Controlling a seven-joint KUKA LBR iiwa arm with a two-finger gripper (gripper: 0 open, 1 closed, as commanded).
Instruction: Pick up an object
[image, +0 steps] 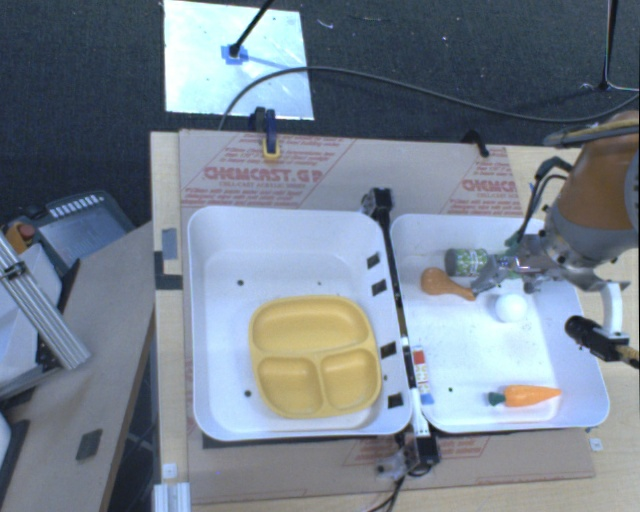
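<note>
Gripper is low in the right bin, near its back edge; can't tell its state, the tip is a blur among the objects. Green-grey can lies on its side just left of the tip, seemingly touching it, with the wooden spoon-like piece just beside that to the lower left and the white ball just below the tip. Toy carrot sits well apart near the front edge; yellow divided plate is in the left bin.
</note>
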